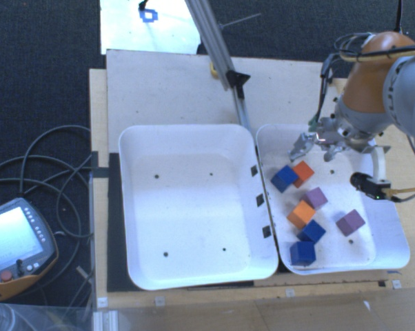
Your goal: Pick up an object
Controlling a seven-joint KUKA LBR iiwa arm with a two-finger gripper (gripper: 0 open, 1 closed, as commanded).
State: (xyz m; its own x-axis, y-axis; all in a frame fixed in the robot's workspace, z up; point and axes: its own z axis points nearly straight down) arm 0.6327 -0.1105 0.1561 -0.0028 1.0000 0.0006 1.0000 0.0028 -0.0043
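So the arm's gripper point(316, 143) is hanging over the far end of the right bin point(393, 250), and from what shows it looks spread open with nothing between the fingers, just metal and air. All the candidates are in that right bin: a blue cube point(285, 178) touching an orange cube point(303, 173) just below the gripper, then a small purple cube point(316, 198), another orange cube point(302, 214) with a blue one point(311, 232) right against it, one more blue block point(302, 253) near the front wall, and a purple cube point(350, 222) sitting off on its own. The left bin point(194, 140) isn't where the action is. These look like little painted or foam blocks, so probably light, stiff, not fragile, flat-sided and not too slippery; a pinch across two opposite flat faces should do it. The catch is the paired ones: fingers need room on both sides, and the blue/orange pair closest to the gripper are butted together. The lone purple one looks like the easiest grab, honestly, since it's clear all round.
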